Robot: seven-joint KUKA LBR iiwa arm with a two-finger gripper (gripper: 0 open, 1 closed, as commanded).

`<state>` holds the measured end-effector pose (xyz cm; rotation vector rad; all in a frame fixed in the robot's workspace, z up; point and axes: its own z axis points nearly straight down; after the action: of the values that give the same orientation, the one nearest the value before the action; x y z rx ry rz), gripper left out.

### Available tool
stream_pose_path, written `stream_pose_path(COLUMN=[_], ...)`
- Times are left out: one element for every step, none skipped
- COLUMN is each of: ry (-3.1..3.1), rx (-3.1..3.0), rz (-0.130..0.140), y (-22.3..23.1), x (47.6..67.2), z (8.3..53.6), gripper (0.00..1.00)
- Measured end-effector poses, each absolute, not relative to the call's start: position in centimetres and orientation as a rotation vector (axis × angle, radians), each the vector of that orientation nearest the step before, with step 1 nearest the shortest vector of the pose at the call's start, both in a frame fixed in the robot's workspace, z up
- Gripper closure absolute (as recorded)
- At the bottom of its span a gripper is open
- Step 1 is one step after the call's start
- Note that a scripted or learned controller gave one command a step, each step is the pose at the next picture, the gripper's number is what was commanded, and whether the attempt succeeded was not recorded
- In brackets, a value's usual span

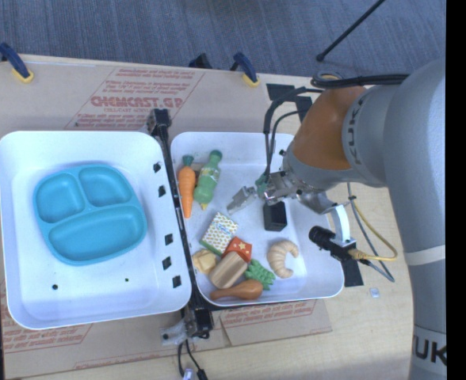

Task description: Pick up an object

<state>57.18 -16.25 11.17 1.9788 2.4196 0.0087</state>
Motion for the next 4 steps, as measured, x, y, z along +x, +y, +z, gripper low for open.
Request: stream_pose_path(ry=[2.843, 3.045, 3.118, 3.144], rx=[1.315, 0.770, 0.369, 0.008], rz=[0.005, -0.001, -0.001, -0.001], y=[-10.7, -3.1, -2.2, -1.0], x=[56.5, 55.4, 57.8, 56.9], z=[9.7, 19.2, 19.2, 19.2], gripper=[0.00, 0.00, 0.00, 0.00])
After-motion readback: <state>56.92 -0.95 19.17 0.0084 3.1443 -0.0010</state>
